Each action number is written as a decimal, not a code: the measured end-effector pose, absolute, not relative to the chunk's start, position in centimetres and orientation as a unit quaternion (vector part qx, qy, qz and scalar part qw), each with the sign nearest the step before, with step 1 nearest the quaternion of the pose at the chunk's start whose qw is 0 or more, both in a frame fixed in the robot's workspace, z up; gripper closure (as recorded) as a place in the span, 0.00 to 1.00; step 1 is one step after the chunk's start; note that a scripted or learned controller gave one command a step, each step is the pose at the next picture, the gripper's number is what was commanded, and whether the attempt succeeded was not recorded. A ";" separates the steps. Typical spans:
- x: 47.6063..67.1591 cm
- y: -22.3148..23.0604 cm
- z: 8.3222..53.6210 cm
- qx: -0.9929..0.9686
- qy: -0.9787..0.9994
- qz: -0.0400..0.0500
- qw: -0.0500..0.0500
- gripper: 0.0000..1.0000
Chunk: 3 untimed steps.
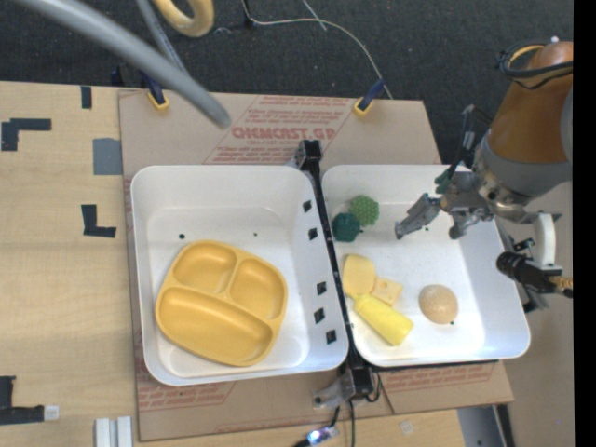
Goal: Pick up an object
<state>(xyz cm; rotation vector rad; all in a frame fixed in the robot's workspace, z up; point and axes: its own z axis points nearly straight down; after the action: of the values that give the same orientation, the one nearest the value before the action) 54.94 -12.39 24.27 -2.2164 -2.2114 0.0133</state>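
Fingers [436, 216] spread wide apart, holding nothing, poised over the right bin [484, 277] near the broccoli [363, 209].

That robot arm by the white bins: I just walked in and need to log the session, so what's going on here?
The grey and orange arm reaches in over the right bin, its pincer hovering above the bin's upper part with nothing between its fingers. Below it lie a green broccoli piece, a few yellow food pieces and a tan ball, all untouched. The left bin holds a yellow divided plate. Nothing has been picked up yet.
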 end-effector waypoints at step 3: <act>53.8 -11.1 12.9 -0.707 -0.707 0.002 0.003 0.00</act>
<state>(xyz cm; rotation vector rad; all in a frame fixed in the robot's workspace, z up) 53.78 -11.10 12.92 -2.2156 -2.2175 0.0076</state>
